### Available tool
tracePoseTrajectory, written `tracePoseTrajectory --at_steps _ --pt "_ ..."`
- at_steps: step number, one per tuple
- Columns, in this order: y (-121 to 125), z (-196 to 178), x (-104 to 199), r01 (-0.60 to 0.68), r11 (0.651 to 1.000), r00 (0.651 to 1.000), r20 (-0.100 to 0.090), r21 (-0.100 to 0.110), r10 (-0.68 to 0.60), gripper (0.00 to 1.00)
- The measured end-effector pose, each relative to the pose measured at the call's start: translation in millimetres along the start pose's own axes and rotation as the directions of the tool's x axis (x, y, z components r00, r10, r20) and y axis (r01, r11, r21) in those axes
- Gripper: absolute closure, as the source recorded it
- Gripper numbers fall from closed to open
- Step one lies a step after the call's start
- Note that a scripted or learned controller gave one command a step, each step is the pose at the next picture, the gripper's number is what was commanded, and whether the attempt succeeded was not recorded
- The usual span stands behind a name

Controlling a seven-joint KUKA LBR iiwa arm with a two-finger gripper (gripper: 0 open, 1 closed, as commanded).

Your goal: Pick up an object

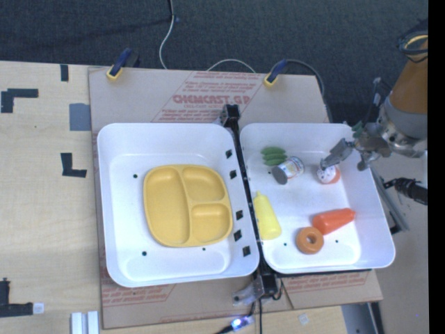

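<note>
Tool (350, 155) sits over the upper right part of the right bin (361, 256), fingers spread apart with nothing between them; one finger (334, 157) slants down-left, its tip just above a small red-and-white object (329, 175) on the bin floor.

Nearest items, right bin front: an orange ring, doughnut-like (309, 240), just below and left of an orange carrot-shaped piece (334, 220). A yellow bottle-shaped object (265, 216) lies along the bin's left wall. Further back: a small grey-and-white can (288, 169) on its side, touching or nearly touching a green ridged item (273, 155) behind it.

Left bin (115, 186): a yellow divided plate (188, 204) with three compartments, lying flat near centre.

Both bins rest on a brown cardboard sheet (201, 99) on the surface (42, 200). Two yellow-and-blue clamps (119, 64) hold the sheet's far edge. Grey arm with orange band (410, 92) enters from the right.
</note>
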State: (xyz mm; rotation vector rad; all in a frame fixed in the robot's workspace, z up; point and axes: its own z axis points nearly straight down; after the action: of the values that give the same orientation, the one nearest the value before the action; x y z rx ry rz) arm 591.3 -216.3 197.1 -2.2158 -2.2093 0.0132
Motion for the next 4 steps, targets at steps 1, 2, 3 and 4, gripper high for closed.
tracePoseTrajectory --at_steps 1,2,3,4 --pt "3 -8 1 0.004 1.000 1.000 0.003 -0.014 -0.004 0.00" --pt "-3 54 -2 0.003 1.000 1.000 0.002 -0.007 -0.003 0.00" --pt "-4 108 -1 0.004 1.000 1.000 0.002 -0.009 -0.004 0.00" --pt "-2 95 0 0.006 1.000 1.000 0.003 -0.013 -0.006 1.00"
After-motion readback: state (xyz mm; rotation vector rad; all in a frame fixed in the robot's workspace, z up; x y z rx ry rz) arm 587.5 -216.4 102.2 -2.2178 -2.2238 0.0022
